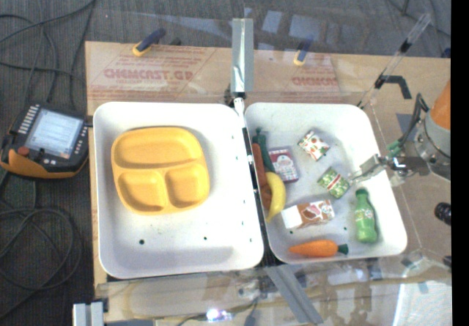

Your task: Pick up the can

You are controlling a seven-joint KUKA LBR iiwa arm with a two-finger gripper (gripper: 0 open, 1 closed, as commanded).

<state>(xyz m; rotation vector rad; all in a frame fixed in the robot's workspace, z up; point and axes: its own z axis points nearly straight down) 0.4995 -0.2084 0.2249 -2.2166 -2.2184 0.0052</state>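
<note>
On the counter, two white bins sit side by side: the left bin carries a yellow divided plate, and the right bin carries the loose items. My arm enters from the right of the view, and the end effector stands over the right bin's right-hand part, near a small green packet and above a green bottle. I cannot tell how far the end effector is open at this angle, and I see nothing gripped in it. Other items in the right bin, in descending size: a banana along the left wall, a carton, and a carrot near the front edge. I take the can to be the small reddish cylinder in the bin's left half, just beside the banana's upper end; the identification is not certain at this resolution. It appears to lie on its side, long axis running roughly from the bin's far side to its near side, dark end toward the far side. Judged step: approach, with the grasp not yet made. The next move calls for travel leftward across the bin, past the green packet, then alignment across the can's short axis before descent. The adjacent banana leaves little clearance on that side.
</note>
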